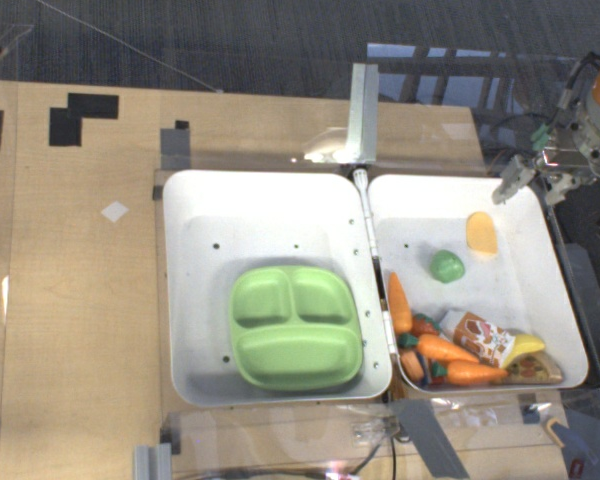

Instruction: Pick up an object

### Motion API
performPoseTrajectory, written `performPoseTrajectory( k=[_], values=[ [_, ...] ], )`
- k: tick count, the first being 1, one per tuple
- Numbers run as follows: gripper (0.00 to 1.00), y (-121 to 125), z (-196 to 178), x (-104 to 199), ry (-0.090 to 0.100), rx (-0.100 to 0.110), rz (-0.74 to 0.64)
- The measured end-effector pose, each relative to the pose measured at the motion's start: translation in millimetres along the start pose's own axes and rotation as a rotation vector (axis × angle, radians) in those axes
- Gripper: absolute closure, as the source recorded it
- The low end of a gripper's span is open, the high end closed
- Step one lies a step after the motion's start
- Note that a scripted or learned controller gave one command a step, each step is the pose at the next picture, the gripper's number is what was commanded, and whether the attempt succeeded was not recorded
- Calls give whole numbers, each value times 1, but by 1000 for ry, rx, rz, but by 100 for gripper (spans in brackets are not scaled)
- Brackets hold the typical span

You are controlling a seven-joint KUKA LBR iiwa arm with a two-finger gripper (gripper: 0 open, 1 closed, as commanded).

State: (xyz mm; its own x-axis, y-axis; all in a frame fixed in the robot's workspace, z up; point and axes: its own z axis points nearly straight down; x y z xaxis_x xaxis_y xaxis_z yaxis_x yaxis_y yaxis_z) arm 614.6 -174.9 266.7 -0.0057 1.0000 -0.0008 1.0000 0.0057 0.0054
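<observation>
My gripper (532,183) hangs over the back right corner of the right bin (540,233), its fingers spread apart with nothing between them. Below it in that bin lie a yellow-orange piece (481,233) and a green round object (446,266). Along the bin's front lie several carrots (442,348), a printed snack packet (483,338) and a yellow banana (526,347). All of these are apart from the gripper.
The left bin (195,258) holds a green divided plate (295,326). A metal divider (370,243) runs between the two bins, and a metal post (364,113) stands behind them. The grey arm (590,118) enters at the upper right.
</observation>
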Motion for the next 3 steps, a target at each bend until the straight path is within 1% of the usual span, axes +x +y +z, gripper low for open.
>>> performPoseTrajectory(
  k=[1,2,3],
  values=[
    [0,-49,116,-30,0,3,114],
    [0,-12,172,14,0,-1,265],
    [0,-9,176,74,-1,-10,61]
  ],
)
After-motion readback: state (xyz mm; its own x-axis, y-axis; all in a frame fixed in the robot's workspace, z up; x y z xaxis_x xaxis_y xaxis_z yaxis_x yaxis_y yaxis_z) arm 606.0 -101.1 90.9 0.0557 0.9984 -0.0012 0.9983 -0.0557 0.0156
